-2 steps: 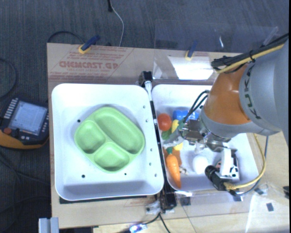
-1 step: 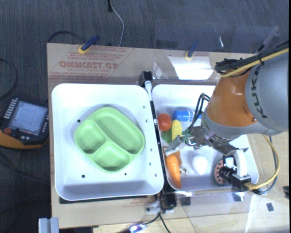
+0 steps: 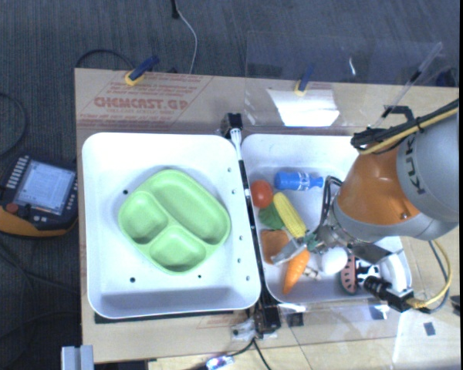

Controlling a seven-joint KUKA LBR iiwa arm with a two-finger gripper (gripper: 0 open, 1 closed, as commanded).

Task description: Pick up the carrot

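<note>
Over right bin, gripper low beside carrot's upper end; finger state unreadable, cannot tell; carrot lying tilted near front wall; best to centre on carrot's thick end, clear of corn; also blue bottle, tomato; left bin holding green divided plate.

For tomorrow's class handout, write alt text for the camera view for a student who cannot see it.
A grey and orange robot arm's gripper is low in the right white bin, next to a carrot, among corn, a blue bottle and other toy food. The left white bin holds a green divided plate.
</note>
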